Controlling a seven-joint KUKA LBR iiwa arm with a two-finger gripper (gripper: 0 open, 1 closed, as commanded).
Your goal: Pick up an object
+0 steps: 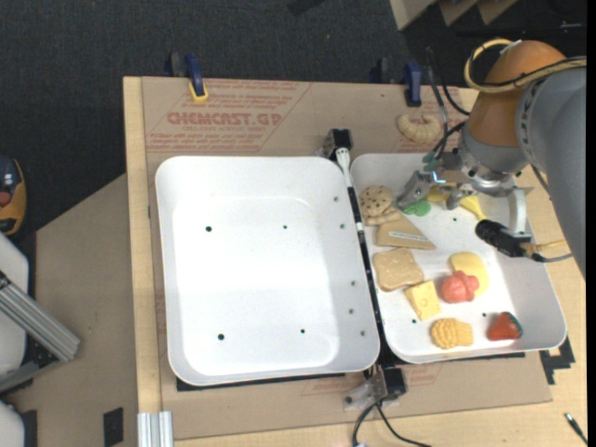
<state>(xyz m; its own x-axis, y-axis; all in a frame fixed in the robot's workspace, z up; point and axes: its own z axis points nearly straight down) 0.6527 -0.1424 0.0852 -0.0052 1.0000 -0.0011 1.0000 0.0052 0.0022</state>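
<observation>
**Arm low over the right bin's far end, among the toy food**

The arm (503, 101), grey with its orange band, reaches in from the right and bends down over the far part of the right bin (535, 329). Its jaws (430, 186) sit just above a small green piece (416, 207) near the bin's far left corner; whether they are apart or together cannot be told, and nothing can be seen between them.

The bin's toy food lies mostly toward the left and near side. A round speckled cookie (376, 200) rests against the left wall, with a tan wedge-shaped slice (402, 234) just beside it and a square cracker (398, 269) nearer the camera. A yellow cheese block (424, 300) touches the cracker's corner. A red, rounded piece (457, 288) lies against a yellow one (469, 266). An ear of corn (451, 332) and a red strawberry (504, 326) lie near the front rim.

The left bin (177, 277) stands alongside on the desk (140, 138).
</observation>
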